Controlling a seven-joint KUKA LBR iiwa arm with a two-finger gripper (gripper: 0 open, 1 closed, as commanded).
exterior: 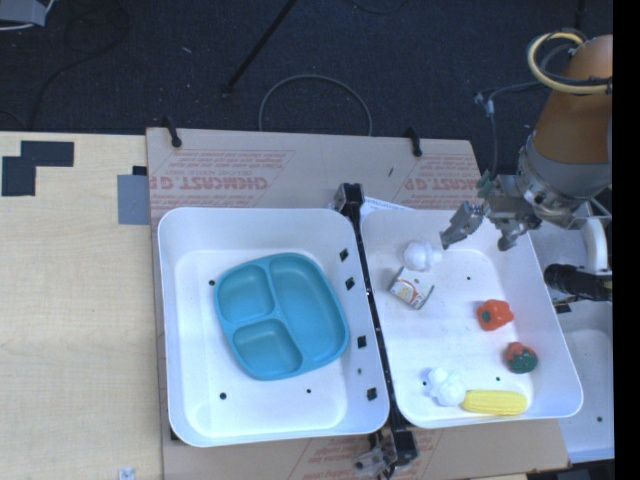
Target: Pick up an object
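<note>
Arm (572,108) enters from the right edge of the camera view, upper corner, orange band topmost with the grey wrist section below it. Wrist points down and left. Gripper (484,228) sits at the wrist's lower end, its two fingers (460,226) splayed apart, one toward the left, one lower right. Nothing is between the fingers.

Arm (572,98) cut off at right edge.
</note>
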